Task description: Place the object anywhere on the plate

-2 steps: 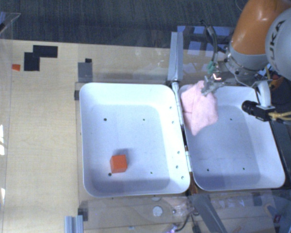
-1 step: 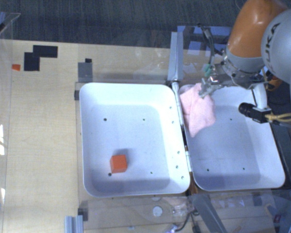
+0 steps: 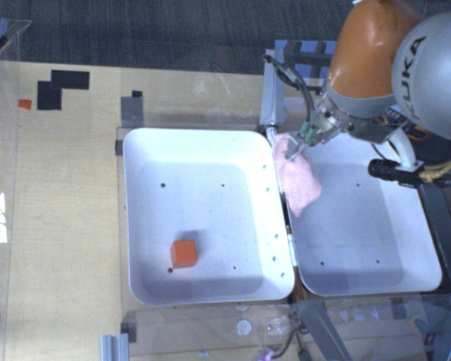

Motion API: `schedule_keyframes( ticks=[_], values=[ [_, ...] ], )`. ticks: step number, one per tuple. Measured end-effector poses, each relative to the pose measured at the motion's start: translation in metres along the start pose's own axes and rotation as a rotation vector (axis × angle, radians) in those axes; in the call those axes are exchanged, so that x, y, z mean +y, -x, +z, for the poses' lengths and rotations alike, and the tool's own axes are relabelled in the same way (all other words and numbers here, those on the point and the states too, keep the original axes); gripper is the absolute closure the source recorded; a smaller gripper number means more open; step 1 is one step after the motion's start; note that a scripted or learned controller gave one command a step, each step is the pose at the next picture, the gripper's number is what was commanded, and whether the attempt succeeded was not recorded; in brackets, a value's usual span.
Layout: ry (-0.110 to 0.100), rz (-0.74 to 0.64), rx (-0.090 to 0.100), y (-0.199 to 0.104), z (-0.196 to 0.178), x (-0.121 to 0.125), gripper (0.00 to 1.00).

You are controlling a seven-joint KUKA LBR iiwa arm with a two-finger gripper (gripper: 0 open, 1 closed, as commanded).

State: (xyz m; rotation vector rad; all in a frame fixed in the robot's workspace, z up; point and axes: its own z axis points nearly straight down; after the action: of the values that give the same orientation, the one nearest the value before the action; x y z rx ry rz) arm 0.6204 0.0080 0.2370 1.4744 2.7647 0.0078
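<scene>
A small orange cube lies on the floor of the left bin, towards its near left corner. A pale pink plate-like thing sits at the left side of the right bin, against the wall between the two bins. My gripper hangs at the top end of this pink thing, right at its upper edge. Whether it grips the pink thing is hidden from this angle. The cube is far from the gripper, to its lower left.
The arm's orange band and grey wrist hang over the far right corner of the right bin. Black cables run beside it. A raised divider separates the bins.
</scene>
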Motion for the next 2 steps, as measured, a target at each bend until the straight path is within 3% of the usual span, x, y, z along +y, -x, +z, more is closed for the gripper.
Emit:
schedule_keyframes(
  ticks=[2],
  values=[
    [0.004,-0.803,0.000,-0.096,-0.012,0.024,1.00]
  ],
)
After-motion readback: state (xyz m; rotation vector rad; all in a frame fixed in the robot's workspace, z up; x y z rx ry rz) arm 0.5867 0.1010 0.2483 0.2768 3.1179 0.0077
